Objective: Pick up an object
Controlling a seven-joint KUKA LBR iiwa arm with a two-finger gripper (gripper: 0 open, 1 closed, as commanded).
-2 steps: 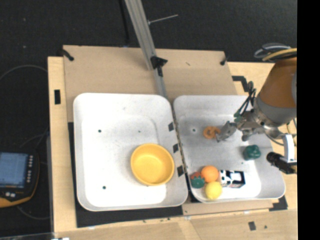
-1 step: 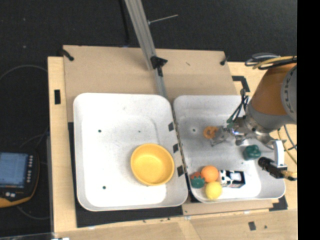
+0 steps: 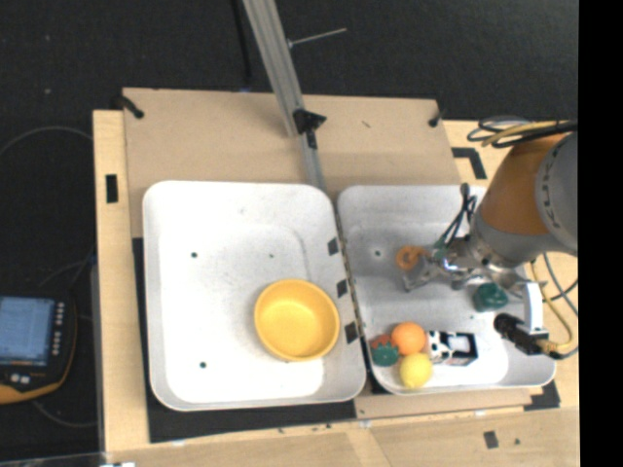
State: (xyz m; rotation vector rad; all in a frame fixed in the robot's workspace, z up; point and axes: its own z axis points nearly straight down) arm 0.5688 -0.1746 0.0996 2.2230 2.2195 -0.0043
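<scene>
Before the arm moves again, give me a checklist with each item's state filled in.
1. Gripper sits over the right bin: ok.
2. A thing is between its fingers: cannot tell; a small orange piece lies right at the tip, but the grip itself is too small to see.
3. Targets are within the same bin: ok; an orange ball, a yellow ball, a green piece and a black-and-white item cluster at the near edge.
4. The cluster is spaced for a clean pick: not ok; the things touch.
5. The yellow bowl stays out of the way in the left bin: ok.
</scene>
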